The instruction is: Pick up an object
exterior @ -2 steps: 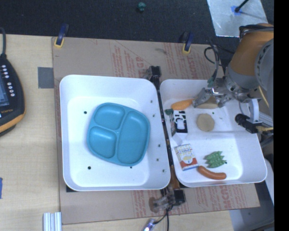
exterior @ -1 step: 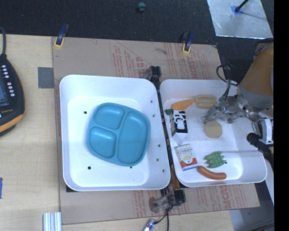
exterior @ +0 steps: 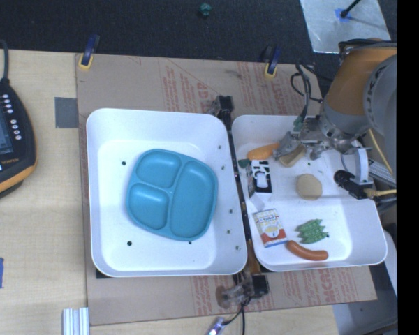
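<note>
1. While the grey arm reaches in, its gripper (exterior: 291,150) sits low in the right white bin (exterior: 363,253), just beside an orange carrot-shaped piece (exterior: 263,150).
2. Whether its jaws are parted or closed, I cannot tell.
3. Near the gripper lies a round beige potato-like object (exterior: 309,186).
4. Further from the gripper lie a green pea-pod toy (exterior: 311,230), a red sausage (exterior: 307,251) and a small printed carton (exterior: 269,227).
5. A blue divided plastic plate (exterior: 172,195) fills the left white bin (exterior: 105,128).

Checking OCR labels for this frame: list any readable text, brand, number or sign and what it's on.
Nothing reads cleanly.
Cardboard sheet: red printed lettering, too blurred to read.
Small carton: printed label, too small to read.
Black-and-white item: markings, illegible.
Pendant: screen and buttons, no legible text.
</note>
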Controlling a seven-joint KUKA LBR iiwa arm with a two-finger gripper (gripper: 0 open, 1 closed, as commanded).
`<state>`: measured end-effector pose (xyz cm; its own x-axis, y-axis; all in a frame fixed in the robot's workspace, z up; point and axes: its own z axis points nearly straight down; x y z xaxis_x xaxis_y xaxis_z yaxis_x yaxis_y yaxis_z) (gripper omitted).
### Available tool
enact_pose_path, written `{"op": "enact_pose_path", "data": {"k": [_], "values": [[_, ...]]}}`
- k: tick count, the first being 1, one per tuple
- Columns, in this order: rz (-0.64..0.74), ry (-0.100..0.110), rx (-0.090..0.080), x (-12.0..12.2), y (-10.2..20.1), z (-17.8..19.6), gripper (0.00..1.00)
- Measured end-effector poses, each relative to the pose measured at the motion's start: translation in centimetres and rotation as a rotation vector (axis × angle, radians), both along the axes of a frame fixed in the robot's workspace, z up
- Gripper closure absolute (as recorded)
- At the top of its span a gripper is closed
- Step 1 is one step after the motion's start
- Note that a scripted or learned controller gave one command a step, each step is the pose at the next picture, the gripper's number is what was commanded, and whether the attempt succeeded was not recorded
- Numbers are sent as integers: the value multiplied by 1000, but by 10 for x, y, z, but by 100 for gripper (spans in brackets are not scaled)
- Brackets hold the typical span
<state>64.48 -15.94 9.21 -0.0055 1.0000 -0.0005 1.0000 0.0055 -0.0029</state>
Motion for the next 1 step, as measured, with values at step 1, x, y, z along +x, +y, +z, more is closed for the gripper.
{"op": "enact_pose_path", "data": {"k": [1], "values": [[-3,-2,0,12,-29,0,0]]}}
